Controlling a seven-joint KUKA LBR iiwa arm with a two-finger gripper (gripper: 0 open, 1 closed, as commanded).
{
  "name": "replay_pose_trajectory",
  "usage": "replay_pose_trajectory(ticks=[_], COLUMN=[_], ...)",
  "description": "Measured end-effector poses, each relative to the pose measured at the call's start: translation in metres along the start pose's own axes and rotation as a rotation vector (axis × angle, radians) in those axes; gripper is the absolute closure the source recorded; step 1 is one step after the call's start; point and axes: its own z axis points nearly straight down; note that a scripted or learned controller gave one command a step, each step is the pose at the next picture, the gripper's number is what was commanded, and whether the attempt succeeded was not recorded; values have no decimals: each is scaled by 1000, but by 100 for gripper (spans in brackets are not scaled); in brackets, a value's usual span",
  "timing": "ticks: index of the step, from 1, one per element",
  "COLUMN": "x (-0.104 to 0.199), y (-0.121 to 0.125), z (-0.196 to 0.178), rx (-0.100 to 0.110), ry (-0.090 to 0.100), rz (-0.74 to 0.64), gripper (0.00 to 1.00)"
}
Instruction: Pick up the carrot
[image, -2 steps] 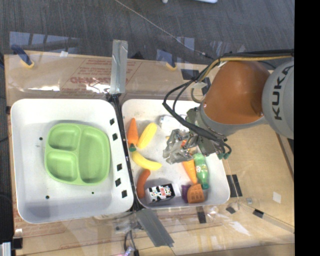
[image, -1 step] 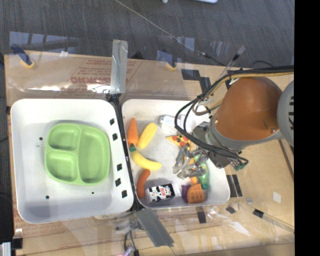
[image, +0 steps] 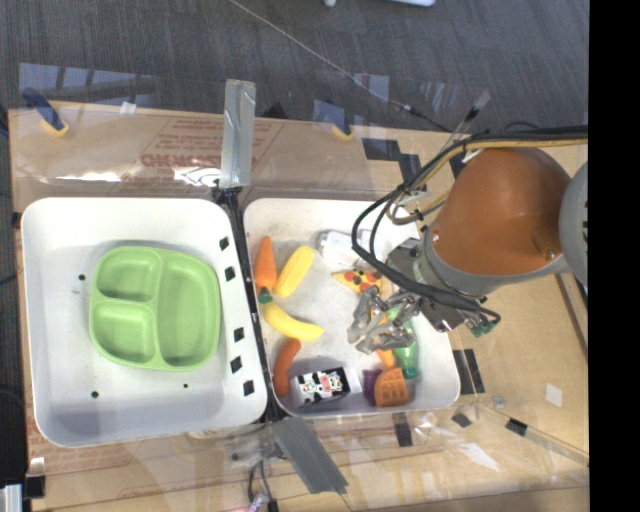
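Though partly masking nearby toys, fingers (image: 375, 325) apart from carrot (image: 264, 267).

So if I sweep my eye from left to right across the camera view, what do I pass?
Green divided plate in the left bin → carrot → corn cob → gripper → the arm's orange band.

orange carrot (image: 265, 268), yellow banana (image: 291, 323), green plate (image: 155, 308), white bins (image: 60, 240)
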Motion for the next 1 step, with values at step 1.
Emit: replay_pose_trajectory(ticks=[1], x=[-29], y=[18], z=[-8], rx=[1], ry=[-2], rz=[-301], gripper=[100])
